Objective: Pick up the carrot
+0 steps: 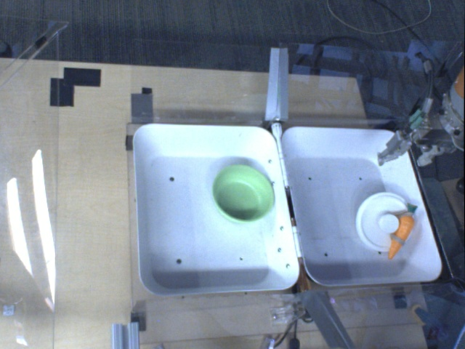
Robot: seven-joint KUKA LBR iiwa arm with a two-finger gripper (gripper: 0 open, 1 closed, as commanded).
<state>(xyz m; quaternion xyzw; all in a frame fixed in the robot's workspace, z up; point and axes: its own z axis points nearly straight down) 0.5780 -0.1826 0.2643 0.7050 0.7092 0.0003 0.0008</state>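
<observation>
Hovering: arm [443, 126] over right bin [327, 195] far corner | jaws state unclear | carrot [401, 233] on plate [372, 224]

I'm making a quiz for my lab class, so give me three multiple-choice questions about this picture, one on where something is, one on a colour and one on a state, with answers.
1. Where does the carrot lie?
A. in the left bin
B. in the right bin, on the edge of the white plate
C. on the bench outside the bins

2. What colour is the bowl?
A. green
B. red
C. blue

3. How does the hand stand to the carrot?
A. it grips the carrot
B. it lifts the carrot above the bin
C. it is apart from it, at the bin's far right corner

Answers: 1 B, the carrot rests partly on the plate's rim; 2 A, the bowl in the left bin is pale green; 3 C, bare bin floor lies between the hand and the carrot.
</observation>
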